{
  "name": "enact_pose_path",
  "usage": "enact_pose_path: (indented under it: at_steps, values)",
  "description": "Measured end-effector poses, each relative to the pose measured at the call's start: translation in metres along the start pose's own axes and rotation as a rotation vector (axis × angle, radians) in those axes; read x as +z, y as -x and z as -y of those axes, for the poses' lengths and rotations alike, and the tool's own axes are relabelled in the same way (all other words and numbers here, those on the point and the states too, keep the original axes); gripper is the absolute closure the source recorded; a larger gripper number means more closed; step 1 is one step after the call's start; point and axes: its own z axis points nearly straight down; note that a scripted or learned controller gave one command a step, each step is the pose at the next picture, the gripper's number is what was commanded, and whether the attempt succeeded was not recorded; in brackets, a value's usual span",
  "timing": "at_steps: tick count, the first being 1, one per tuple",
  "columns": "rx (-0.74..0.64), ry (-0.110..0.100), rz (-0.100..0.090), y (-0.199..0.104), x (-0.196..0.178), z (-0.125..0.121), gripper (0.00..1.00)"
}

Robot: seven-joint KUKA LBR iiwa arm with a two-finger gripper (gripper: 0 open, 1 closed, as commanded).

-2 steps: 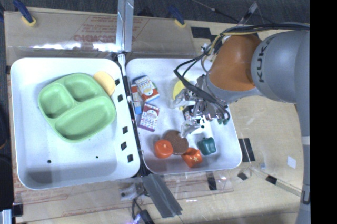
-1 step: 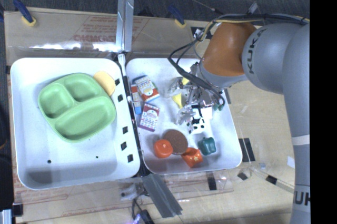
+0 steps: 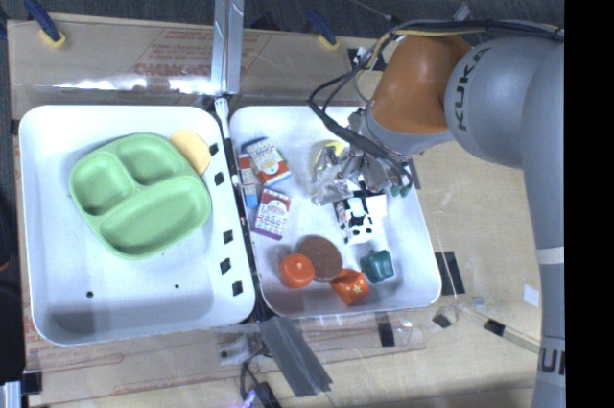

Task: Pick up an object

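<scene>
My gripper [image 3: 347, 178] hangs low over the middle of the right bin [image 3: 414, 233], under the orange wrist band [image 3: 414, 87]. Directly below it, toward the front, lies a black-and-white cow-patterned toy [image 3: 361, 220]; whether the gripper touches it is unclear. A yellow item [image 3: 331, 150] peeks out at the gripper's far-left side. Also in this bin are a small blue-and-red carton [image 3: 264, 156], a red-and-white packet [image 3: 271, 212], a brown round piece [image 3: 321, 254], an orange ball [image 3: 297, 272], a red-orange item [image 3: 350, 287] and a green pepper [image 3: 378, 264].
The left bin [image 3: 58, 300] holds a green divided plate [image 3: 144, 190] and a yellow sponge-like block [image 3: 192, 147] at the plate's far right corner. A black-marked divider [image 3: 233, 224] separates the bins. Cables loop near the wrist.
</scene>
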Motion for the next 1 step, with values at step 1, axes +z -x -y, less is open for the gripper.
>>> enact_pose_path:
  at_steps: [1]
  values:
    - [-0.001,0.0,0.0,0.0001,0.0002,-0.0004,0.0]
